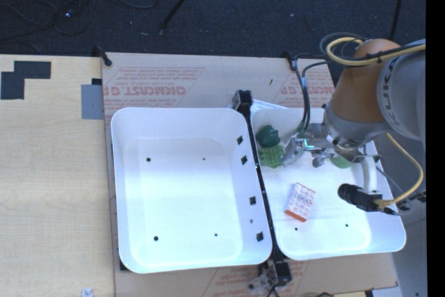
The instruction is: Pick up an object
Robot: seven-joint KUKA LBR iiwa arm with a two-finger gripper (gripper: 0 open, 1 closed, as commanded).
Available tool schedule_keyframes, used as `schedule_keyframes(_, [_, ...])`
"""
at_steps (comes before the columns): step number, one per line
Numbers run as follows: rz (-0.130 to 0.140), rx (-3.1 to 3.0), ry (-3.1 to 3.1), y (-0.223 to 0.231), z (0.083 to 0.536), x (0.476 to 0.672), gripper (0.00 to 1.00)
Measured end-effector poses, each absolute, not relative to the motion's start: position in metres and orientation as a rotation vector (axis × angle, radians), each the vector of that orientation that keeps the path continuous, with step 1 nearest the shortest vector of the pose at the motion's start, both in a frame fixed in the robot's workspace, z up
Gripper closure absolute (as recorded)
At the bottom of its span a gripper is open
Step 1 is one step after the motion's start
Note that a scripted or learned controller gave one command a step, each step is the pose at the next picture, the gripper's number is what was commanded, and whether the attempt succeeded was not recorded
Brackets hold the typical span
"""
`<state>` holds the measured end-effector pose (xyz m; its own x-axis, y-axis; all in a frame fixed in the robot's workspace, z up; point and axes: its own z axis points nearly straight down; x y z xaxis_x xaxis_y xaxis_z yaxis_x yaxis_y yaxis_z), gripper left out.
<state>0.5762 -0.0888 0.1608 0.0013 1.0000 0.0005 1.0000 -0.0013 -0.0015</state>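
My gripper (304, 148) hangs low over the right bin (334, 241), near its back left part. Just to its left, a dark green lumpy object (268, 145) lies against the bin's left wall, close to or touching the gripper's tip. A small red and white packet (300, 202) lies flat in the middle of the bin, in front of the gripper. A light green piece (341, 162) peeks out from under the wrist on the right.
The left bin (139, 129) adjoins the right one along a wall with black clips (252, 199). Both bins rest on cardboard (167, 83). The orange-banded arm (365, 90) covers the right bin's back right part.
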Motion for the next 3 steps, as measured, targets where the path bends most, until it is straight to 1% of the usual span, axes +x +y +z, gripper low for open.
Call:
schedule_keyframes(1, [0.002, -2.224, -2.212, -0.119, 0.085, 0.531, 0.0])
schedule_keyframes(2, [0.002, -2.221, -2.216, -0.1, 0.088, 0.487, 0.0])
schedule_keyframes(3, [0.001, -2.228, -2.21, -0.102, 0.098, 0.489, 1.0])
